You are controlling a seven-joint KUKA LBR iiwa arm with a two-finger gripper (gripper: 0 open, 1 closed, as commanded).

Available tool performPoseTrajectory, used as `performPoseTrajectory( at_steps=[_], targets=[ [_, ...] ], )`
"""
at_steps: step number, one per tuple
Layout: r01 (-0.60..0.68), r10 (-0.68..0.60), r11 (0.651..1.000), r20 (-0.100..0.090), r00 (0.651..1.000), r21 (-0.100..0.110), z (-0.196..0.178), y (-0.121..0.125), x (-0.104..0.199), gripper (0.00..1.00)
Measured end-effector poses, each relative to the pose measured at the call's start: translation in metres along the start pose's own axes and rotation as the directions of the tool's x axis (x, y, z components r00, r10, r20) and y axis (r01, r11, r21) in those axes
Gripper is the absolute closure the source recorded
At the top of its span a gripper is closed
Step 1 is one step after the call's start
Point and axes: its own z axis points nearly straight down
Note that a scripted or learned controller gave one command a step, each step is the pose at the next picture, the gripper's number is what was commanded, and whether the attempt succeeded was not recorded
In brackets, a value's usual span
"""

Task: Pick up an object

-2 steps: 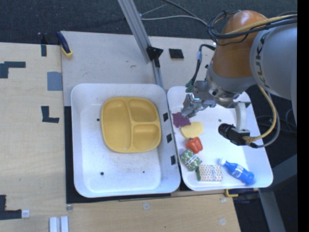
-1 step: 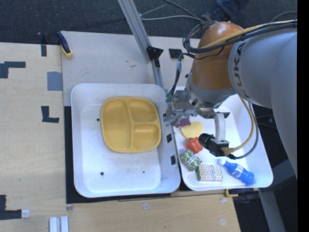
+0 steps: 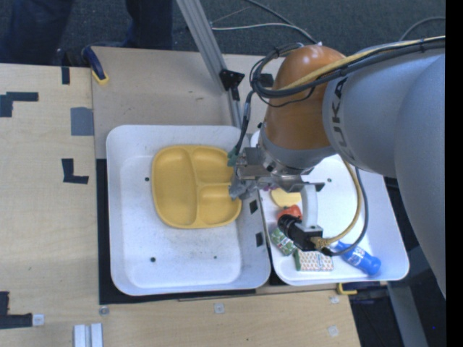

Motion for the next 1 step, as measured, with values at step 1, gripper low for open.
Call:
performPoseTrajectory(
  at_steps=[1],
  targets=[
    [-0.003,0.003,1.0,0.002,1.0,-0.001,0.0,0.001,-0.0027,0.0]
  ],
)
